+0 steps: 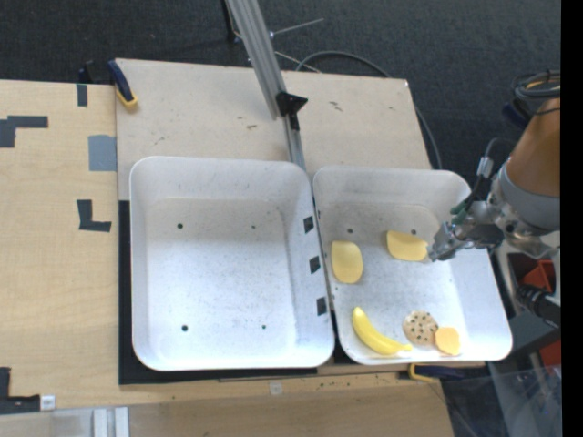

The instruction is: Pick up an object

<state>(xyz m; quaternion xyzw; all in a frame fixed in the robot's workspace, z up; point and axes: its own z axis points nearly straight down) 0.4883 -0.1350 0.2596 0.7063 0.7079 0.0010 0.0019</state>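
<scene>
Nearest the camera, a banana (378,333), a speckled cookie (420,327) and an orange piece (447,340) lie along the right bin's (481,291) front edge. Farther back sit two yellow pieces (347,261) (406,246); the hand (444,245) touches the right one, its grip impossible to tell.

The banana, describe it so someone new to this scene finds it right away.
Look in the right bin, along its near edge. The banana lies there left of the speckled cookie. It is the only long, curved, bright yellow piece.
</scene>
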